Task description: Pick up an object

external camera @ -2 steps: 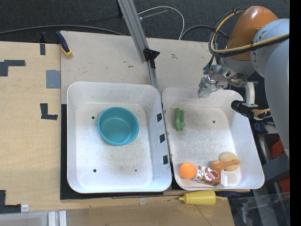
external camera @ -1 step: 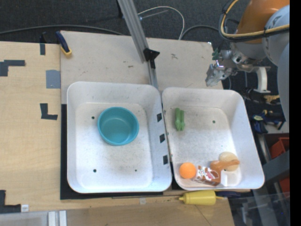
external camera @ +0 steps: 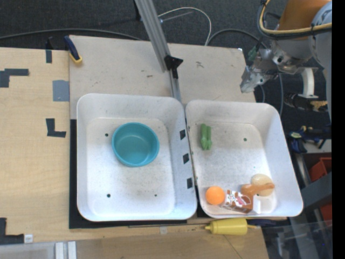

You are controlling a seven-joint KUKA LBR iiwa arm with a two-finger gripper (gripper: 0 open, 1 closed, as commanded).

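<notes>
Pale wooden bench with two shallow white bins sitting side by side on a dark mat, that's the whole setup from where I'm standing. Looking down from the overhead camera, the left bin has just a teal bowl in it, upright, a bit above the middle. The right bin is busier: a small green thing lying near the top left corner by itself, then a clump at the bottom right edge with an orange ball, a red and white packet just beside it, and a pale roundish thing touching what looks like a small white block. A yellow bottle lies on the bench just outside the bin's front wall. The gripper hangs off the arm up at the top right, outside the right bin's back corner and well apart from everything; honestly can't tell how it's set, it's too small and blurry. Nothing's in it as far as I can see. If I were picking, I'd go for the green thing: it's alone, so there's room to drop straight down and close across its narrow side. The corner clump looks like a recipe for a fumble.
</notes>
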